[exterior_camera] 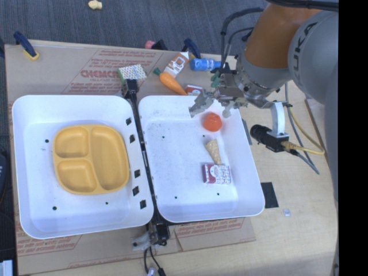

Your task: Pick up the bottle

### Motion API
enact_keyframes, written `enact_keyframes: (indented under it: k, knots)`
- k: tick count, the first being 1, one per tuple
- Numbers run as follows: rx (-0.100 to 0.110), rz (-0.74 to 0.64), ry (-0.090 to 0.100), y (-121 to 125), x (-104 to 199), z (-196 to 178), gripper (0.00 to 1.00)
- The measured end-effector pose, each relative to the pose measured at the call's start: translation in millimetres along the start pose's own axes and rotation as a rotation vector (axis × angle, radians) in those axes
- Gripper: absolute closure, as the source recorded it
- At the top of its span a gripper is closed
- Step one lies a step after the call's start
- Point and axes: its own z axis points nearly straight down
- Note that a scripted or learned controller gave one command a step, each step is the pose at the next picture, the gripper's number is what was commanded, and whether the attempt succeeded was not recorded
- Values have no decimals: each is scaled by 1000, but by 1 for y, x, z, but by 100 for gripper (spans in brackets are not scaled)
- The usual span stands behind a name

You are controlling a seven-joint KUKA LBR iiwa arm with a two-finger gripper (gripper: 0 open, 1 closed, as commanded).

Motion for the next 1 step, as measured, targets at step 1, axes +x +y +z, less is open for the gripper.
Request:
enact_keyframes:
  k: [1]
  knots:
    - [2,109,0,-19,36,94,0]
